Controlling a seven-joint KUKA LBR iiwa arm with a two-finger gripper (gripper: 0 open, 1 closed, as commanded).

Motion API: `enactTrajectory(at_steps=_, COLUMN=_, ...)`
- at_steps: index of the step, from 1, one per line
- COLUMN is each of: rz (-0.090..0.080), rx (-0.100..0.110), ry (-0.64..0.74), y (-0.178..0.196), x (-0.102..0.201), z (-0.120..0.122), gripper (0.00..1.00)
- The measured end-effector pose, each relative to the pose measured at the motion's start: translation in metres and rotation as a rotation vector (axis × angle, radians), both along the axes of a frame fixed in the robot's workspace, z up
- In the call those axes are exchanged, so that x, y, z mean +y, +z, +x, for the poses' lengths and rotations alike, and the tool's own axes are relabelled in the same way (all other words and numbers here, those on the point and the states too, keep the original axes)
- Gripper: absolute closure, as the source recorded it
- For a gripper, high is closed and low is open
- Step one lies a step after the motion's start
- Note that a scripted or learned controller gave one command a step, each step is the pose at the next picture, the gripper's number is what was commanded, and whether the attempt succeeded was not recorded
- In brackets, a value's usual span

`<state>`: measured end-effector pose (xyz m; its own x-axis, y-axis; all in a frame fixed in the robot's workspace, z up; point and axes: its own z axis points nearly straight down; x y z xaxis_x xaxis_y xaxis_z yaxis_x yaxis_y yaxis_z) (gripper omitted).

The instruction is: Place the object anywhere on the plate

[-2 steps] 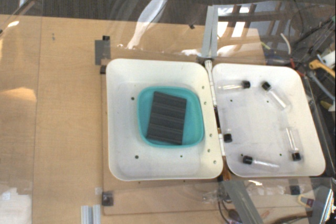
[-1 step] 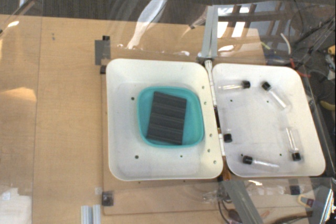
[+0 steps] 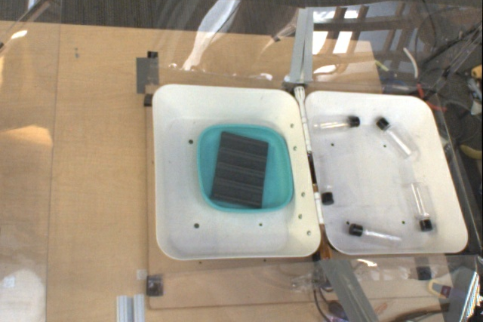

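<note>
**On the teal plate, a dark ribbed block lies flat**

On the wooden worktop [image 3: 83,162] two shallow white bins sit side by side, their inner rims almost touching. The left bin [image 3: 173,230] holds a teal plate [image 3: 207,162], squarish with rounded corners, set roughly in the bin's middle. The object, a dark grey rectangular block [image 3: 240,170] with ridges running across it, rests wholly within the plate. Its long side runs from the far edge toward the near edge, tilted slightly, and teal shows around it on all sides.

The right bin [image 3: 445,230] carries several small clear tubes with black caps, scattered and apart from one another. One [image 3: 352,120] lies near the far rim, another [image 3: 383,124] just beside it, and one [image 3: 425,223] lies by the right wall. Another [image 3: 355,229] lies close to the near rim, and a small black piece [image 3: 327,197] sits against the left wall.

A grey metal strut [image 3: 299,49] runs away from the gap between the bins at the back. Loose cables [image 3: 453,56] lie beyond the right bin's far corner.

How the jaws stand cannot be told.
</note>
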<state>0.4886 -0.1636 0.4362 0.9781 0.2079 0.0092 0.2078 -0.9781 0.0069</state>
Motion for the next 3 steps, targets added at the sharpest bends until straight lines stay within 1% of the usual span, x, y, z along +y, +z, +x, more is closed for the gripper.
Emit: enactTrajectory(at_steps=3, rz=0.000, rx=0.000, ry=0.000, y=0.0000, x=0.0000, z=0.0000, gripper=0.00)
